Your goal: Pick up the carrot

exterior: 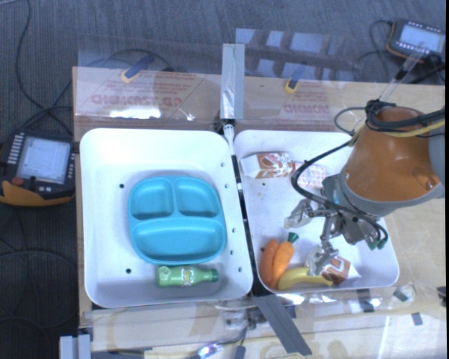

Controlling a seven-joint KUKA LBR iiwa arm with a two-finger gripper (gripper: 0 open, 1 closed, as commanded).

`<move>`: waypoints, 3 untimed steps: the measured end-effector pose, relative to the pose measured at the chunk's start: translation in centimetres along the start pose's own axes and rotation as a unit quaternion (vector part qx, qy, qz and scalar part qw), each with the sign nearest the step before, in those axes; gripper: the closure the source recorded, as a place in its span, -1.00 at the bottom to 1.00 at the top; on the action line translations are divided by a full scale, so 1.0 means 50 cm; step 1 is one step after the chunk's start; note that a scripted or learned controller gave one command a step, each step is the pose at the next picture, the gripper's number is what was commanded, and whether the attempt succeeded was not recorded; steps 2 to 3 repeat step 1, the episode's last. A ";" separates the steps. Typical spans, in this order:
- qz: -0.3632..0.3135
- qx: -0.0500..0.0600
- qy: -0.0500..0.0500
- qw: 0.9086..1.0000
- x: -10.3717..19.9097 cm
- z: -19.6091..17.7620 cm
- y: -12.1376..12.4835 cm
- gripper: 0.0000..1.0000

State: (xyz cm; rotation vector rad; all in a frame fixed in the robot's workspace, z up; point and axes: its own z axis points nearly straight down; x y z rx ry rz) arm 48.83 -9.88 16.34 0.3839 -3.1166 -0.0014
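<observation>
Camera view shows you the carrot lying in the right bin, at its near left corner, touching a banana just to its right. Nothing is between the fingers, so you should count the pick as not yet made: the approach, the closing and the lift are all left to do.

Your end effector hangs over the middle of the right bin, to the right of the carrot and a little farther back. One finger reaches left toward the bin's centre and the other points down at a small packet beside the banana, so they stand apart with nothing caught.

Your arm comes in from the right, its orange band above the wrist over the bin's far right part, cables looping round it. A wrapper lies at the bin's far left. The left bin carries a blue tray and a green bottle.
</observation>
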 end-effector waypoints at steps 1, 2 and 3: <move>-0.143 0.002 -0.002 0.990 -0.011 0.145 -0.011 -1.00; -0.143 0.002 -0.002 0.990 -0.011 0.145 -0.011 -1.00; -0.143 0.002 -0.002 0.990 -0.011 0.145 -0.011 -1.00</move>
